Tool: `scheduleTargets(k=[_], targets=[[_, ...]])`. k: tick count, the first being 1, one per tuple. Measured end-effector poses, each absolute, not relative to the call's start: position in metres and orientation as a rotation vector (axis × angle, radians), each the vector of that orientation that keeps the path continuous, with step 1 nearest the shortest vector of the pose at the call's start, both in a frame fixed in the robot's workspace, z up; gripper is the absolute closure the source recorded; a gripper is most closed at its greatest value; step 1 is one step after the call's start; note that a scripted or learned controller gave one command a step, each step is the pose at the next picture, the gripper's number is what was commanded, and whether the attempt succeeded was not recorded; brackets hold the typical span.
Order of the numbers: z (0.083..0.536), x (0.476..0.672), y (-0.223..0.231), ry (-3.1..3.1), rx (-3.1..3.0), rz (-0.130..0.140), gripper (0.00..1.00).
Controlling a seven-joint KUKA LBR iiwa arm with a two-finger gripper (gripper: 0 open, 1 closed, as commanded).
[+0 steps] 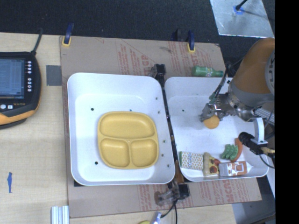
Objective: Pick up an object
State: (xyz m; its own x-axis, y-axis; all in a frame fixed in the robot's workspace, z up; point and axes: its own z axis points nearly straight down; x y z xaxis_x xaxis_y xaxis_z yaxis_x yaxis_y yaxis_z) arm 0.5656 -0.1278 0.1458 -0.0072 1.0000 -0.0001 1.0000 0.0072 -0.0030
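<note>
A small round yellow-orange object lies in the middle of the right white bin. My gripper is directly over it, touching or nearly touching its top; the arm comes in from the right. Along the bin's near edge lie a patterned packet, a small food-like item, a red and white carton, a green toy vegetable and an orange carrot-like piece.
The left white bin holds a yellow divided plate. A green object lies outside, behind the right bin. A control pendant sits at the far left of the bench.
</note>
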Motion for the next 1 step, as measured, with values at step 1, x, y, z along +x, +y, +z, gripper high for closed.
scheduleTargets(k=[1], targets=[[0.2243, 0.5888, -0.0367, -2.226, -2.214, -0.001, 1.0]])
